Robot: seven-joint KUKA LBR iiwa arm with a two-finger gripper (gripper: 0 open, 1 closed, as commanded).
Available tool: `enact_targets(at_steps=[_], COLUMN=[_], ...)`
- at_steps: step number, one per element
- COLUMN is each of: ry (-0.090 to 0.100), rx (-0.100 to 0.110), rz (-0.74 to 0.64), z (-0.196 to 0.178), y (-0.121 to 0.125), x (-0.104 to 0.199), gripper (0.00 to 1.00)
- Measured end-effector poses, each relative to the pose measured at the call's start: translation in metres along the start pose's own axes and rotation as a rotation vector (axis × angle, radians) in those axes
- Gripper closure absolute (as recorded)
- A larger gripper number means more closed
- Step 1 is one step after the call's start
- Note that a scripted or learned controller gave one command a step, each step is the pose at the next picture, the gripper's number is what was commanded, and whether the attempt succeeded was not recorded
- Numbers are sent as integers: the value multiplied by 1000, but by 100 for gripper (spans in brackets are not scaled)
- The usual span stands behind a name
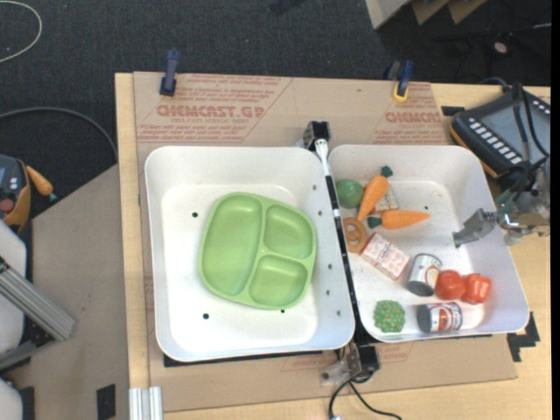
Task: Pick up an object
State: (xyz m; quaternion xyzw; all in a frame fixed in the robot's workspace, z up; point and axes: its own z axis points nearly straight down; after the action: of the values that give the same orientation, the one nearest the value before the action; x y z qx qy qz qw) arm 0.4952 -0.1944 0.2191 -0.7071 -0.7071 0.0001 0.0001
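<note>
You've got the claw [477, 227] coming in low from the right, over the right edge of the right bin [437, 160], with nothing between its fingers; too small and blurred for me to call it spread or pressed together, so cannot tell. Candidates all sit in that right bin: two carrots, one upright-ish [374, 194] near the top and one lying flat [404, 220] just below it, pointing right, nearest the claw but apart from it. A green round thing [349, 192] sits just left of the upper carrot, by the divider. Below that, a pretzel-like ring [354, 232] beside a pink-and-white box [385, 256]. Right of the box is a small can [423, 273] on its side, touching or nearly touching a red pepper-shaped piece [462, 286]. Along the bottom edge: broccoli [390, 315] and a second can [442, 318] with a red label, lying flat. Left bin [166, 234] carries a green divided plate [257, 250], three compartments, sitting roughly centred. Both bins rest on a cardboard sheet [219, 103] on the bench, clamped at the far edge by a blue clip [169, 70] and a yellow-and-blue one [402, 80].
</note>
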Motion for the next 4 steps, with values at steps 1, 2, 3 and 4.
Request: enact_targets(at_steps=[1,2,3,4], ry=[-2,6,1,2], rx=[-3,4,-6,-2], rz=[-1,-11,-7,-8], z=[-11,2,-47,-50], y=[1,-16,-15,-16], x=[0,114,176,240], gripper=[100,100,100,100])
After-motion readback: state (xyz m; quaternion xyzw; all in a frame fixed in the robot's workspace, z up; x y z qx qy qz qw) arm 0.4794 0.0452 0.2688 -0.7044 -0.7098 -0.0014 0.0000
